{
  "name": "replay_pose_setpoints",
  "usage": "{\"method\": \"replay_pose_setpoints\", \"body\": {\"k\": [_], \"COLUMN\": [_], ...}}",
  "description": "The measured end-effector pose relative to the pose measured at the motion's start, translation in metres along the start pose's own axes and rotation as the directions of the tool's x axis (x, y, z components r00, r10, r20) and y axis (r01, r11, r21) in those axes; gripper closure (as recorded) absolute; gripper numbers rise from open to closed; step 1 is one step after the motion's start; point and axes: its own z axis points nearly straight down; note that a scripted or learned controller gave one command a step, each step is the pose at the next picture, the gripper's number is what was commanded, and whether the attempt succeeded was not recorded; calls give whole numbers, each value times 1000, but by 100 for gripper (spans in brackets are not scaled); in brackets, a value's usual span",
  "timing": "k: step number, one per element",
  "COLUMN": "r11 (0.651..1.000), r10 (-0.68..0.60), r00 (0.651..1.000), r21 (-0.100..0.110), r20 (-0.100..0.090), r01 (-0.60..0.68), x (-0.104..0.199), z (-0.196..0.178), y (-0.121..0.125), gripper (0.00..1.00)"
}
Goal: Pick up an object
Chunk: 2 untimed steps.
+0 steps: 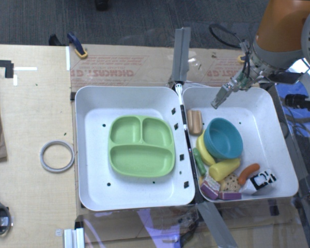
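The likeliest thing to pick is the teal bowl (pixel 223 137), which sits in the middle of the right bin (pixel 268 112), mouth up and slightly tilted. It looks like light, rigid plastic with a smooth, probably slippery wall; a hold across the thin rim, one finger inside and one outside, seems the safest, since the rounded body would likely slide out of a squeeze from both sides. It leans on a yellow cup-like piece (pixel 220 165) just on its near-left, so it may shift when touched.

Around it lies a heap of small toy food: a tan wooden block (pixel 196 121) just to its far left, a green piece (pixel 199 161) along the bin's left wall, an orange carrot (pixel 247 173) to the near right, a cracker-like piece (pixel 229 183) and a purple item (pixel 210 190) at the near edge, and a black-and-white block (pixel 263 180) in the near-right corner. All look light and stiff.

The pincer (pixel 217 102) hovers over the far part of the right bin, well apart from the bowl, pointing down to the left; whether it is spread or closed cannot be told, and nothing is seen in it.

The left bin (pixel 93 138) carries a green divided plate (pixel 142 145). On the tabletop (pixel 31 112) at the left lies a grey ring (pixel 57 155).
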Motion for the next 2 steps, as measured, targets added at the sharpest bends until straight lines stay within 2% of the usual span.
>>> {"method": "replay_pose_setpoints", "body": {"k": [1,2], "r11": [988,981], "r10": [156,195], "r00": [988,981], "r21": [1,-2], "r20": [-1,1], "r01": [-156,-195], "x": [-21,-7], "z": [153,66], "y": [-38,6], "gripper": [0,0]}}
